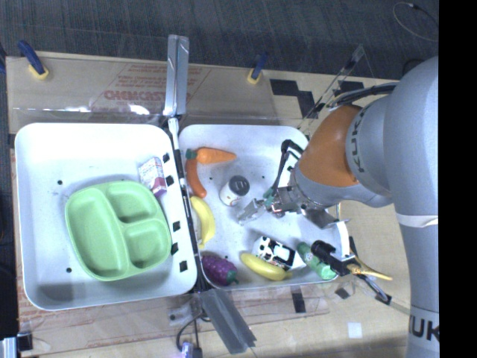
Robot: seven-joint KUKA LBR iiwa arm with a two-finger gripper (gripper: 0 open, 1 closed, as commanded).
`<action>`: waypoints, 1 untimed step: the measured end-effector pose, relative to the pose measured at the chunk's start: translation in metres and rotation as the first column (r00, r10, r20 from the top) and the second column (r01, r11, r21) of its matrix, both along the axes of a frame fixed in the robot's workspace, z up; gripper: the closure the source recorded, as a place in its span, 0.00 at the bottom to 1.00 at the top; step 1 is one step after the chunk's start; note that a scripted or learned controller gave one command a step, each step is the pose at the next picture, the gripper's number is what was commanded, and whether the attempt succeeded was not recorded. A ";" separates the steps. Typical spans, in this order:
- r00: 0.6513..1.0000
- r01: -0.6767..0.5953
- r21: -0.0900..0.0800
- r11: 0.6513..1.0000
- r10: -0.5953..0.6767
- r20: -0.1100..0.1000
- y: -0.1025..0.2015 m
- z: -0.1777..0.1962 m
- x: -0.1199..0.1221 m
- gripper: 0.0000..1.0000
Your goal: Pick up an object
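Note:
The right white bin (253, 134) holds several toys. An orange carrot (216, 155) lies at its far left, with a second orange piece (194, 179) below it. A yellow banana (203, 220) lies along the left wall. A white round object with a dark centre (237, 188) sits mid-bin. Near the front are a purple fruit (218, 268), another banana (263, 267), a black-and-white toy (276, 253) and a green bottle (320, 260). My gripper (250, 209) hangs low in the bin's middle, just below the white round object and above the black-and-white toy.
The left bin (30, 200) holds a green divided tray (119, 230) and a small pink-and-white carton (153, 174). A metal bar (177, 73) stands over the divide between the bins. Blue clamps (33, 60) grip the far edge. The arm (335, 159) covers the right bin's right side.

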State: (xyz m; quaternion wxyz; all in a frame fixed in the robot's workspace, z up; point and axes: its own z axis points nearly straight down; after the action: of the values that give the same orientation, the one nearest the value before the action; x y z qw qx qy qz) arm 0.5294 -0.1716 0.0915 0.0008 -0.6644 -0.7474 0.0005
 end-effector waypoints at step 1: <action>0.987 0.160 0.000 0.987 -0.160 -0.001 0.027 0.000 0.055 0.00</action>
State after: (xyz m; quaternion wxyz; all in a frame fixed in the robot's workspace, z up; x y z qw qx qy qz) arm 0.5845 -0.1449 0.0916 0.0012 -0.7222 -0.6917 0.0006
